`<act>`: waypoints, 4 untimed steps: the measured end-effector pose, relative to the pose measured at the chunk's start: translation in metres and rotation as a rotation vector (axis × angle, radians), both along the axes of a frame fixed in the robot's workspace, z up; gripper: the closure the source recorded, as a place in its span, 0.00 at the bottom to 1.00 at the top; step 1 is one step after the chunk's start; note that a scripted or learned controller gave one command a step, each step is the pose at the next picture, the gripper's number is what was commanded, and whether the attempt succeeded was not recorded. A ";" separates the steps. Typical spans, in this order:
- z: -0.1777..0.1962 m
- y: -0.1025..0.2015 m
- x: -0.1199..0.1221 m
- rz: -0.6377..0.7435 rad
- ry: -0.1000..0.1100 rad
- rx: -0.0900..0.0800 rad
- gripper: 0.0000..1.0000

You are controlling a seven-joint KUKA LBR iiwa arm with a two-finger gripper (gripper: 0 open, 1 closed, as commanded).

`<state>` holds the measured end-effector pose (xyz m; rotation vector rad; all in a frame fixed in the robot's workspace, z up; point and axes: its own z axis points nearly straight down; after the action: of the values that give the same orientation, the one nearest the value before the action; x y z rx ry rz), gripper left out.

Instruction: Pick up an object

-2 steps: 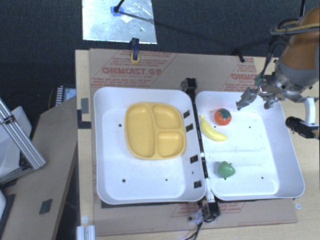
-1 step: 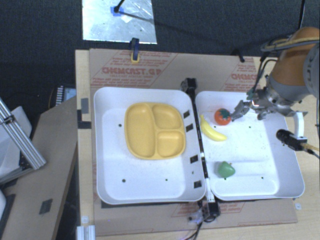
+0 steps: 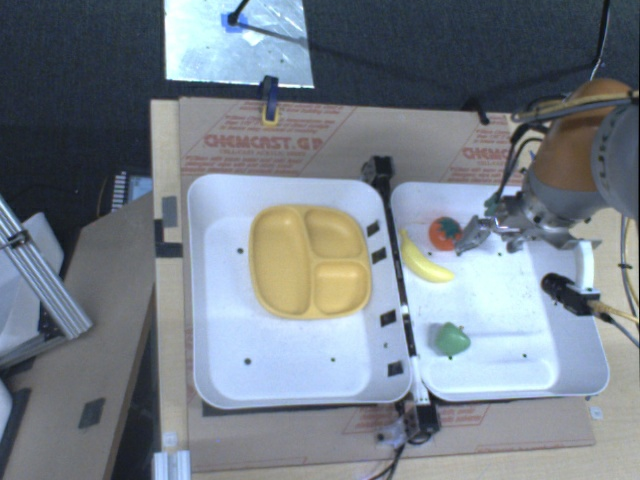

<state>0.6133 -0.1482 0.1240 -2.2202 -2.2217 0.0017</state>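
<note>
Small round red-orange tomato-like toy (image 3: 444,232) with a green top lay in the right white bin (image 3: 520,373), far-left area, just left of the two-finger gripper (image 3: 474,238), whose fingers stood slightly parted, holding nothing. Yellow plastic banana (image 3: 425,262) just beside; green pepper-like toy (image 3: 451,339) nearer. Yellow three-compartment plate (image 3: 308,261) occupied the left white bin (image 3: 225,368).

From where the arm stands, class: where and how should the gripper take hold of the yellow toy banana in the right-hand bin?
Grip the yellow toy banana across its narrow middle, coming straight down. It lies flat and diagonal, so fingers should close across its length.
</note>
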 end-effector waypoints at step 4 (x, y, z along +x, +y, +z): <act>0.069 0.005 0.021 0.005 -0.008 -0.001 1.00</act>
<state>0.6343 -0.1429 0.1931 -2.2196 -2.2315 -0.0057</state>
